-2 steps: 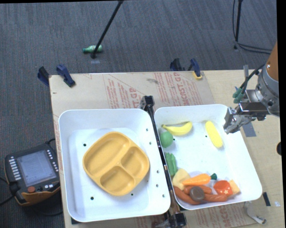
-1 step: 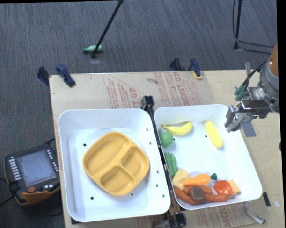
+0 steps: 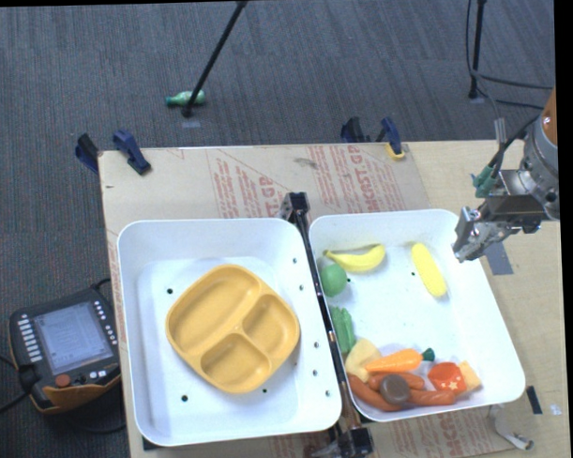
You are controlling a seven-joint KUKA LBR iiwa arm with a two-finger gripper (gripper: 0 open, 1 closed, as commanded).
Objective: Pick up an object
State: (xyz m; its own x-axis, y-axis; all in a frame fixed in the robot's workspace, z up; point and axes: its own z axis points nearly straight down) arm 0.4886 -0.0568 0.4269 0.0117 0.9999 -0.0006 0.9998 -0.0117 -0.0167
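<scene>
The object closest to the pincer [image 3: 467,238] is the yellow corn piece [image 3: 429,269], lying in the right bin [image 3: 477,306] just to the pincer's left and a little lower in the picture. I would judge it the likeliest thing to be picked. Further from the pincer in the same direction lie the banana [image 3: 356,258] and the green round fruit [image 3: 332,279], near the bin's far wall. Well below the pincer in the picture, in the bin's near corner, many small foods are packed together: a carrot [image 3: 396,361], a tomato [image 3: 445,376], a brownish round piece [image 3: 395,389] and others touching each other.

The pincer stands over the right rim of the bin, apart from every object, and nothing is between its fingers. From this angle I cannot tell if it is spread or closed.

Several things could go wrong from here. The pincer is above the rim, so a straight descent may strike the bin wall and not reach the floor of the bin. The corn piece is rounded and smooth-looking, and I think it may roll or slip out if the fingers close along its length and not across it. If the arm goes to the crowded corner, the fingers could push neighbours aside or catch two pieces together.

Beyond this, the left bin [image 3: 143,275] holds a yellow divided plate [image 3: 233,326], and both bins rest on the counter [image 3: 219,179].
</scene>
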